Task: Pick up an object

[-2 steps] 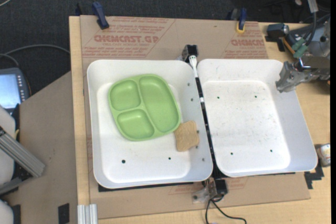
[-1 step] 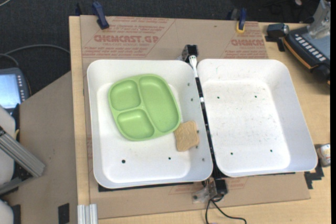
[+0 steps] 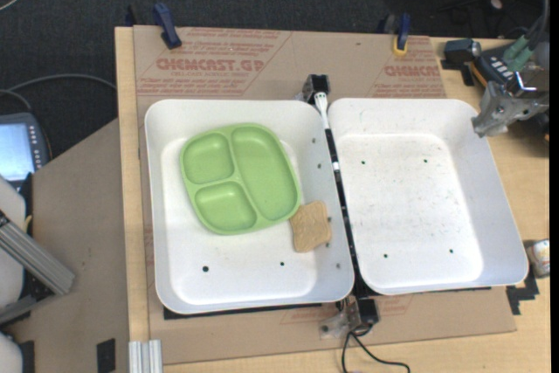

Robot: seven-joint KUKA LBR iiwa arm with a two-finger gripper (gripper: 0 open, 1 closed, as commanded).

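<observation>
Gripper point(image 3: 498, 113) sits at the right edge of the frame, over the right bin's point(image 3: 419, 271) upper-right corner; how wide it stands, cannot tell. Left bin point(image 3: 236, 288) carries a smooth green compartment plate point(image 3: 240, 179) with a rough tan sponge point(image 3: 311, 226) touching its lower-right rim.

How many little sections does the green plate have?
3. The green plate in the left bin has one long section on its right side and two smaller ones on its left, one above the other. None look hidden.
</observation>
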